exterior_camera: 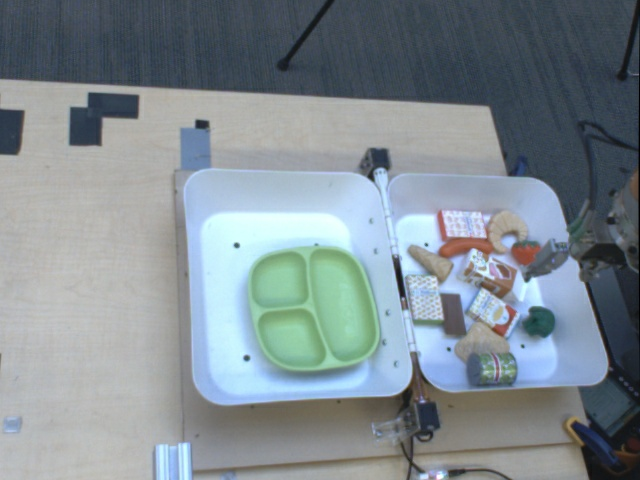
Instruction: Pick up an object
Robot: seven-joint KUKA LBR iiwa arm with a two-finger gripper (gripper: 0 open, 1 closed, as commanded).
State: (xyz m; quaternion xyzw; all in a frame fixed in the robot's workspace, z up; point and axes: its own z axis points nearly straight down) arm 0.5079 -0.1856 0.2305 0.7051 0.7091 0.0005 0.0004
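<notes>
The gripper [553, 256] enters from 3 o'clock and stands low over the right bin [572, 360], at the right side of the pile of toy food. Whether its fingers are spread or pressed together I cannot tell — they are small and blurred against the items.

No object is seen held, so in my judgement the step is the approach and choice of a target. To do it well, the gripper should take a piece that lies free at the edge, with space on both sides for the fingers. The green can [492, 369] at 6 o'clock of the pile is round and may roll. The dark green lump [540, 320] at 4 o'clock lies apart — an easier target. The flat printed boxes [461, 224] at 12 o'clock look hard and smooth.

The left bin [196, 298] carries a green divided plate [314, 308], glossy plastic with three compartments.
</notes>
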